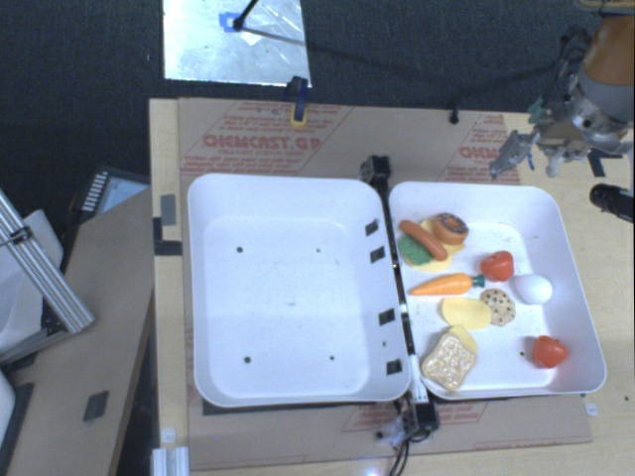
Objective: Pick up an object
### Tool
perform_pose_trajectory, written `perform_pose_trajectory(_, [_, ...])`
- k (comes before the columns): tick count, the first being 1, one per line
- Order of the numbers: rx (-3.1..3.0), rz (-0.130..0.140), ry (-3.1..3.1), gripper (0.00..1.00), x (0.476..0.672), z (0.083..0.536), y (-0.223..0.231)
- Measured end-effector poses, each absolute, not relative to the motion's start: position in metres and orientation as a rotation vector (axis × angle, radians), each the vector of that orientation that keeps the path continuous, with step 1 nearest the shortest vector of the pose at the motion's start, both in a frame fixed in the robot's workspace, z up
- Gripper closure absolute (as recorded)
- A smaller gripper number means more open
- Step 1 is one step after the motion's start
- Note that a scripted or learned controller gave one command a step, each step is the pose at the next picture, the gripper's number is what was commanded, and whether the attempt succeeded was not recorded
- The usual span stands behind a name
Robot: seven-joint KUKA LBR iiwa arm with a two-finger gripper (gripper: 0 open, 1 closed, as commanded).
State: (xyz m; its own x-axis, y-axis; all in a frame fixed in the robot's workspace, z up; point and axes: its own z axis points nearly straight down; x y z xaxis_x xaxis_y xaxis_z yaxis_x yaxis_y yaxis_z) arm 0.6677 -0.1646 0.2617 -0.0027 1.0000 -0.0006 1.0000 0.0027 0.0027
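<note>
The gripper is hovering with fingers spread wide, holding nothing. Below and left of them, a smooth tapered plastic carrot is lying in the right bin, its long axis running left-right, tip pointing left.

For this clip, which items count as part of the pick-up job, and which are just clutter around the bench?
Job:
pincer, above the right bin's far edge
right bin
carrot
egg
sausage
bread slice
cookie
two tomatoes

Lying about:
left bin
foil sheet
yellow clamp
</note>
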Motion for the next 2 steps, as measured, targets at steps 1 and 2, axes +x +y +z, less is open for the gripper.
perform_pose_trajectory(1, [2.216,-0.001,2.231,0.0,0.614,0.26,-0.097])
perform_pose_trajectory(2, [2.211,0.006,2.227,1.0,0.617,0.271,-0.099])
